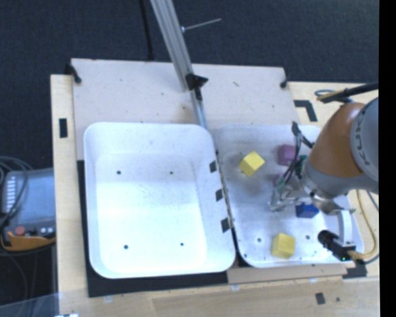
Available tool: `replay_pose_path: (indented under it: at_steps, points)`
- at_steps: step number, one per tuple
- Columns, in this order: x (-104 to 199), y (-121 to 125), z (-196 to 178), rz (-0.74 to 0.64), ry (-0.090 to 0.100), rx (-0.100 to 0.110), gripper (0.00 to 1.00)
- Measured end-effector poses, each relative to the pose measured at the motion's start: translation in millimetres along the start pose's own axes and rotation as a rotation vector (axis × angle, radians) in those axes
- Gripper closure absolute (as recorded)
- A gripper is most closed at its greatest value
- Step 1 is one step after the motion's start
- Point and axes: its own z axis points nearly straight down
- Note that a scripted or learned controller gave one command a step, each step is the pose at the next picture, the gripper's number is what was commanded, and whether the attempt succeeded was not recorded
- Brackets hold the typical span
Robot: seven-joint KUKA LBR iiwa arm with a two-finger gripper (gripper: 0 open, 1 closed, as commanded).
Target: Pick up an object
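Note:
The right bin [249,211] holds several small blocks. A yellow cube [251,164] lies near its upper left. A pink-purple block [287,154] sits further right, close to the arm's cables. Another yellow block [283,245] rests near the bin's front rim. A blue block [307,210] lies just right of my gripper [280,201], partly tucked under the wrist. My gripper hangs low over the bin floor between the blue block and the yellow cube. I see nothing held in it.
The left bin [152,197] stands beside the right one. A slanted metal rail [175,41] runs from the top down to the gap between the bins. The grey-and-orange arm [343,147] covers the right bin's right side. Cables and a black fitting [333,242] lie at its front right corner.

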Motion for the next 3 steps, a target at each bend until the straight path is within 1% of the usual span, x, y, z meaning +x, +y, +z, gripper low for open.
replay_pose_path:
  at_steps: [1, 2, 3]
  points:
    - [-4.8, -5.1, -60.5, -0.003, -0.001, -0.001, 1.0]
    - [-4.0, -4.5, -124.8, -0.016, -0.001, -0.002, 1.0]
    - [-5.2, -3.9, -122.0, -0.018, -0.001, 0.004, 1.0]
